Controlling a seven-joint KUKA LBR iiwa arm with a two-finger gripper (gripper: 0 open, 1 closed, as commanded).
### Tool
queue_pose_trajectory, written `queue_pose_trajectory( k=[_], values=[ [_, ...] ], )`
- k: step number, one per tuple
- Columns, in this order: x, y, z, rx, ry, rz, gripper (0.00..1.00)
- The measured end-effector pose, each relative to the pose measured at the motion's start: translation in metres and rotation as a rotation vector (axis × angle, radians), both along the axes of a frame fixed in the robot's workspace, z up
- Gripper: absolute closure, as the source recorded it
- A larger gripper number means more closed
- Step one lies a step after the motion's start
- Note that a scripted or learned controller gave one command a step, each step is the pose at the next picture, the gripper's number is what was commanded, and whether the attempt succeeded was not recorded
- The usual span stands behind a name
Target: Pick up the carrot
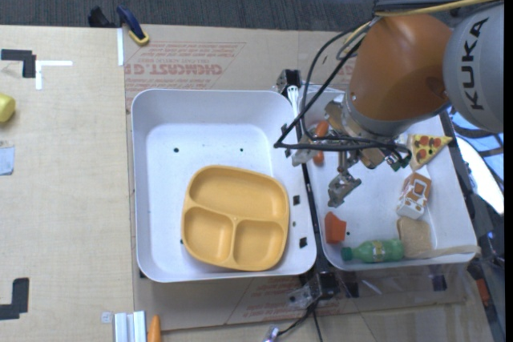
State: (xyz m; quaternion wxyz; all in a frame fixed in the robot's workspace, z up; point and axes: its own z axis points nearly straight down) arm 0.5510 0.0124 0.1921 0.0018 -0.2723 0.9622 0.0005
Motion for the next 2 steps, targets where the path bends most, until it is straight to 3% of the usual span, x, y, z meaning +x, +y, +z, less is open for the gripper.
queue_pose_trajectory(
  k=[1, 2],
  values=[
    [-0.058, 0.051, -0.001, 0.0, 0.002, 0.015, 0.0],
    [-0.034, 0.007, 0.0, -0.001, -0.001, 0.172, 0.0]
  ],
)
